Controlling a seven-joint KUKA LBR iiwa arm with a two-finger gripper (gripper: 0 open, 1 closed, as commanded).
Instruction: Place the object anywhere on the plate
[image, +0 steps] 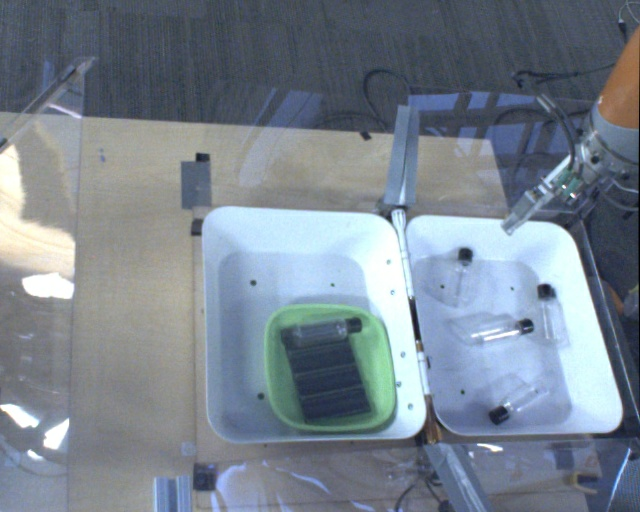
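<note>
One clear vial (325, 329) already lies on the green plate (375, 345). Four more (490, 331) wait in the right bin (590, 330). They look slippery and round, so they could roll away.

The gripper (535, 205) hangs over the bin's far edge.

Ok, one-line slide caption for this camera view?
Gripper hovers at the right bin's far edge above four clear vials; one vial already lies on the green plate in the left bin.

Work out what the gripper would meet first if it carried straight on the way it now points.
The gripper points down-left over the right bin's far rim. Straight on, it would probably meet the vial nearest that rim first, though depth is unclear from above.
</note>
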